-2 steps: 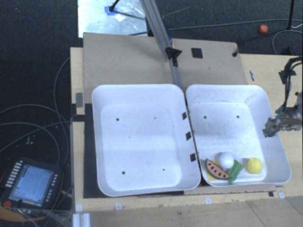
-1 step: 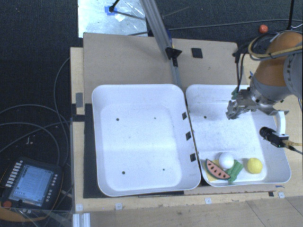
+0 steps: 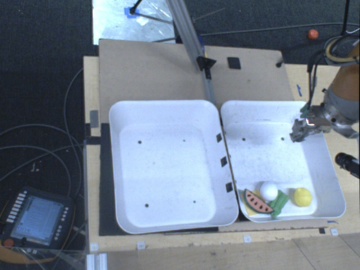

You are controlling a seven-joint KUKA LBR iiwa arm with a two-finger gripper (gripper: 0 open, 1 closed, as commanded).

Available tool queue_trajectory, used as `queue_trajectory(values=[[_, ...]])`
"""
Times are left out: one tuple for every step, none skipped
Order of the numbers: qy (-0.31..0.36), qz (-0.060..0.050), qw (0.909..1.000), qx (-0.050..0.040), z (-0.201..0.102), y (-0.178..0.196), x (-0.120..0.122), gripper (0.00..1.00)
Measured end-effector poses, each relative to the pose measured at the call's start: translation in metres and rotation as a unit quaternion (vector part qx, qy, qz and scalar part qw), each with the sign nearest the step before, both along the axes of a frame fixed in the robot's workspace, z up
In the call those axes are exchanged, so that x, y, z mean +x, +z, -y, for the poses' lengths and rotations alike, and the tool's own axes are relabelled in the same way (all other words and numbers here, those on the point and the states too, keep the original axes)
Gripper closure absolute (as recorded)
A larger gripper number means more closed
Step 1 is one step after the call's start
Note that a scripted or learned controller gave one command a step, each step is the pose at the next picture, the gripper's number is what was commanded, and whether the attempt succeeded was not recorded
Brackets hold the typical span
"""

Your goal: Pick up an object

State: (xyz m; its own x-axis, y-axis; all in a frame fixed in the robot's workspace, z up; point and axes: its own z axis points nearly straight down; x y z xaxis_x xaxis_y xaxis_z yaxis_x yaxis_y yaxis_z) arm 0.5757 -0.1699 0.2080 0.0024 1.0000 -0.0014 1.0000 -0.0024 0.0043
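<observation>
Four toys point(image 3: 274, 197) lie well below the pincer point(image 3: 298, 133), grip state unclear

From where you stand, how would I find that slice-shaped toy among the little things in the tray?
Look at the right-hand bin and follow it to its near edge, where four small toys cluster. The watermelon slice is leftmost, beside the white ball. It alone is a flat wedge, red with a green rind.
</observation>
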Motion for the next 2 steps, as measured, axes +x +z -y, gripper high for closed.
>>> queue_trajectory(values=[[0.0,-0.001,1.0,0.0001,0.014,0.021,-0.067,1.0],[0.005,-0.002,1.0,0.0015,-0.075,0.0,0.062,1.0]])
